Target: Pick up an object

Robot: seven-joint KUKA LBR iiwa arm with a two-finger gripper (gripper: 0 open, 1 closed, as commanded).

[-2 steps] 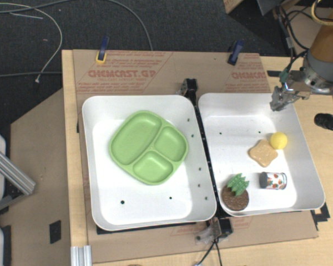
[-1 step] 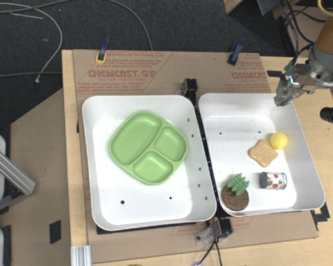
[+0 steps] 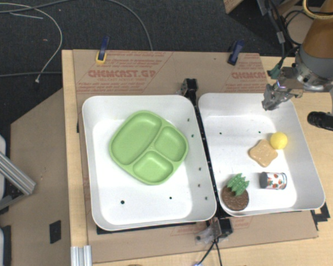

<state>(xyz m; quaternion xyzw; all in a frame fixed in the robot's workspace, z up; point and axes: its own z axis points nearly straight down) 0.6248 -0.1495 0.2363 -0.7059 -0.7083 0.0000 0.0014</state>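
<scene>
Cardboard-topped bench (image 3: 155, 71) on dark carpet: the gripper (image 3: 273, 100) hangs upper right over the right bin (image 3: 233, 110), finger state unclear; yellow ball (image 3: 278, 141), toast (image 3: 263, 153), can (image 3: 273, 180) and potted plant (image 3: 235, 193) lie below.

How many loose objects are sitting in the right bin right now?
4, all in its near right part: a yellow ball, a tan toast piece touching it, a small can lying down, and a potted plant nearest the front.

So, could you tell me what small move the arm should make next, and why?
Probably move the gripper toward the near side of the right bin, over the yellow ball. The gripper sits at the bin's far edge, and the ball is the closest item.
</scene>
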